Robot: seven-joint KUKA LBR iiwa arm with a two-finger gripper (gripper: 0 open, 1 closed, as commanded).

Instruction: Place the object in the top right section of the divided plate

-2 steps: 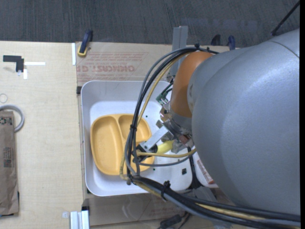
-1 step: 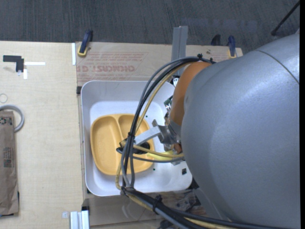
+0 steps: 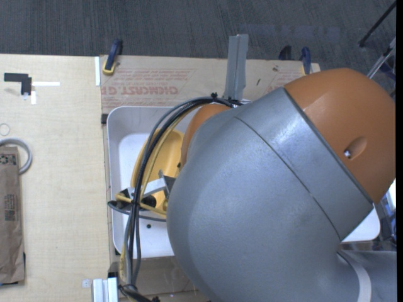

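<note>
- Paper bag (image 3: 9,212) is lying flat on the bench (image 3: 56,168) at the 9 o'clock edge, well apart from the bin and not bearing on the move.
- White bin (image 3: 113,168) is sitting left of centre, with its 9 o'clock wall and a strip of bare floor beside that wall open to view.
- Yellow plate (image 3: 160,159), judged to be the divided plate, is lying in the bin. Its 9 o'clock rim is visible, and the rest is running under the arm. Its dividers cannot be read.
- Black cables (image 3: 133,231) are hanging across the plate's rim towards 6 o'clock.
- Arm (image 3: 271,200) is covering the view from centre to 3 o'clock. Gripper: I cannot tell whether it is apart, together or clamped on something. Object: I cannot tell where it is, carried or lying.
- Risk, judged: the target section is lying towards the plate's 1 to 2 o'clock, under the arm, so a release could be landing on a divider or in the neighbouring section. The cables could be catching the rim and dragging the plate.
- Room: the bin floor is lying open at 9 o'clock, while the wall is standing close at 12.
</note>
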